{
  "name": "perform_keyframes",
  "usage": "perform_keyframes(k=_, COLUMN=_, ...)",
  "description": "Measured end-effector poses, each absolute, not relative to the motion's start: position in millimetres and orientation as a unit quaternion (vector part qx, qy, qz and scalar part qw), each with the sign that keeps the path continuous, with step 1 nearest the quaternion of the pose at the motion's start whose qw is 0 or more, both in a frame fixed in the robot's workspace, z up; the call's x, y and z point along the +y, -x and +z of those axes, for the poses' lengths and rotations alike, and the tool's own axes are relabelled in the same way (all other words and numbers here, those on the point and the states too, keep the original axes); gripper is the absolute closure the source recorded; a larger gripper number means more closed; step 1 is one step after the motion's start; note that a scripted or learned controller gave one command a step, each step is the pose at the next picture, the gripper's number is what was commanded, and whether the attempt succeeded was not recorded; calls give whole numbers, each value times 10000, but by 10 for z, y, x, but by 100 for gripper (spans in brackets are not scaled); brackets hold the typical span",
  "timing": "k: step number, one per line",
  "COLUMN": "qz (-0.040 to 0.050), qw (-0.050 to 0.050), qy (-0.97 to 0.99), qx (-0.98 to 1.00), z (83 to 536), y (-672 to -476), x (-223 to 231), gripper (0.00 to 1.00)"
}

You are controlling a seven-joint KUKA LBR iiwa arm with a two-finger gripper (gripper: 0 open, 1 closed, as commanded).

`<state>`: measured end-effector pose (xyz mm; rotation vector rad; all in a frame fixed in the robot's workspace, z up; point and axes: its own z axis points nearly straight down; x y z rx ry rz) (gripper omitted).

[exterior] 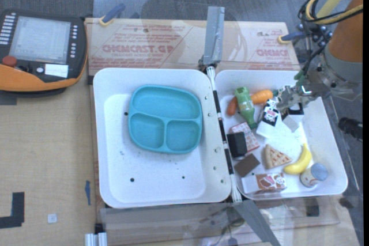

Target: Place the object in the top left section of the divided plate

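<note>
Overhead view. Gripper (290, 98) over the right bin (334, 141), above a black-and-white carton (270, 114); orange carrot (262, 95) and green bottle (245, 103) beside it; blue divided plate (165, 119) well apart, in left bin (109, 141).

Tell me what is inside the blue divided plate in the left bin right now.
All three sections of the blue divided plate show bare blue surface; no object lies in them. The plate rests on the left bin, and whatever is beneath it is hidden.
</note>
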<state>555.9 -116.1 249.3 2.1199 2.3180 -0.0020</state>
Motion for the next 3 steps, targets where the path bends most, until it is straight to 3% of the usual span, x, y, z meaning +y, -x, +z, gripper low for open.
perform_keyframes(k=1, qz=-5, qw=-10, qy=-6427, qx=7661, z=2270, y=-5732, x=-396, gripper=100)
perform_keyframes(k=2, qz=-7, qw=-12, qy=-5735, qx=8192, z=2251, y=-5286, x=454, gripper=100)
perform_keyframes(k=3, qz=-6, qw=-9, qy=-5739, qx=8189, z=2252, y=-5288, x=448, gripper=0)
